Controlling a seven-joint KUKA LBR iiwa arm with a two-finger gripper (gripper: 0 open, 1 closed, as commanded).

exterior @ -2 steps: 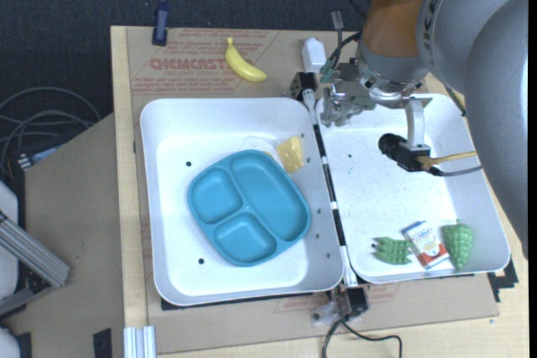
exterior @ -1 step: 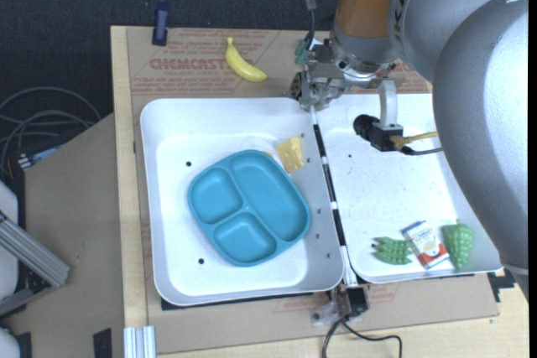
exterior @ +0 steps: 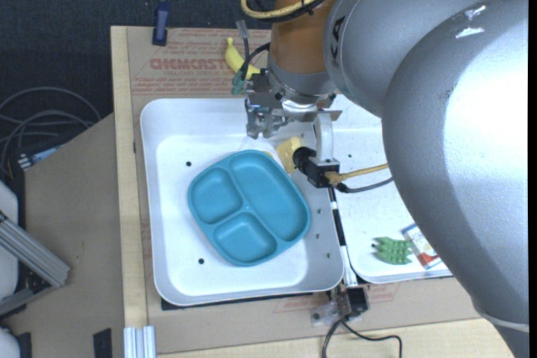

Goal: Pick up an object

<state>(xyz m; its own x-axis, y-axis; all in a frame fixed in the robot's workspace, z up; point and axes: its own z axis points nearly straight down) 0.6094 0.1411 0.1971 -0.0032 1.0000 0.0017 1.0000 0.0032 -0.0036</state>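
The big arm [exterior: 436, 80] hides most of the right bin [exterior: 365, 214]. A yellow thing [exterior: 287, 152] peeks out from under the end effector [exterior: 265, 125]. A card [exterior: 422, 251] is half covered.

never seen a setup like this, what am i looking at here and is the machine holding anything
This is one picture from a camera fixed above a bench, looking down at a slant. The big grey shape with an orange band is a robot arm reaching in from the right. Its grasping part, the end effector, hangs over the back of the left shallow white bin. In that bin lies a blue plastic tray with three compartments. The right shallow white bin holds a small green spiky toy beside a flat card with red and blue print. I can see nothing held by the end effector.
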